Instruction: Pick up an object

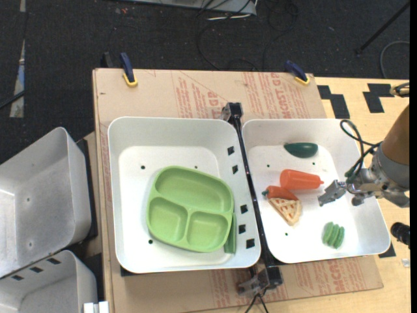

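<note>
A robotics lab, seen from above your test bench (195, 93).
You are looking at a cardboard-topped bench held by clamps (128, 69), two white bins (124, 175) side by side, loose cables (221, 38) across dark carpet and checkered marker tags (374, 96) at the edge.

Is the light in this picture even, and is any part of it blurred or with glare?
In the camera view the light is soft and even, with faint shadows under the green divided plastic plate and the orange toy carrot; the white bins look bright without hard glare; the gripper is slightly blurred.
</note>
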### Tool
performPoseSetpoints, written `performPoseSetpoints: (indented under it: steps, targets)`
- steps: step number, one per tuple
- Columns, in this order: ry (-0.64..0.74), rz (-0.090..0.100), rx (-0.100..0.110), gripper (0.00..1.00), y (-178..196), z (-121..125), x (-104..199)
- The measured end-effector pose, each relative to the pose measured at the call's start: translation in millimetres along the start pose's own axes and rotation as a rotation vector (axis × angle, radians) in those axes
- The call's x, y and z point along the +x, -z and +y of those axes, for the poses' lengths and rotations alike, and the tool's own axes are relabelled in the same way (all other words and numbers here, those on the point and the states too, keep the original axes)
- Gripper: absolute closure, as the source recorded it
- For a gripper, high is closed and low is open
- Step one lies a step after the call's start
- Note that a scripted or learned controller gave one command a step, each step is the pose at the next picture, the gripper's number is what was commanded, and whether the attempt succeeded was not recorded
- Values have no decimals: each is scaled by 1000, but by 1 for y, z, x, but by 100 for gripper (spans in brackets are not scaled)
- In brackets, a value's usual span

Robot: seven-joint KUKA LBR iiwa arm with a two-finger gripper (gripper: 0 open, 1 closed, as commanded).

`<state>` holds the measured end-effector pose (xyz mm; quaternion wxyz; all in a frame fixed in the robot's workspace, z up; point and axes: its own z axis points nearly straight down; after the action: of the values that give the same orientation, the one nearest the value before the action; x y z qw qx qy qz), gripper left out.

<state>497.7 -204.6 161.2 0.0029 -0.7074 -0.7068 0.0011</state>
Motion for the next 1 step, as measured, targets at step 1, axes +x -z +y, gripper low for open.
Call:
performPoseSetpoints:
  steps: [1]
  targets:
    - [-1, -1, -1, 0, -62, 6, 0]
